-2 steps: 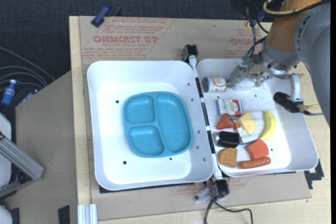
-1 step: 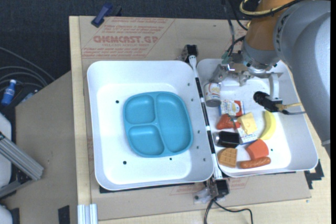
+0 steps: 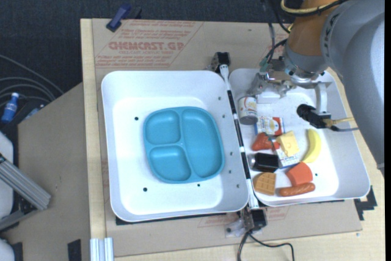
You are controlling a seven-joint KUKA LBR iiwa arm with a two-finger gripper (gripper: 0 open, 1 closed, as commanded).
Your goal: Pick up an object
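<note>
The gripper (image 3: pixel 267 84) is seen low over the far end of the right bin (image 3: pixel 351 177), its grip impossible to judge (nothing is seen held), while the can (image 3: pixel 247 110) lies just beside it, toward the left bin.

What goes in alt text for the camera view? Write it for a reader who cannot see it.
A grey robot arm's end effector hangs over the far end of the right white bin, which holds toy food: a banana, a sausage, a waffle and a small can. The left white bin holds a blue divided plate.
</note>
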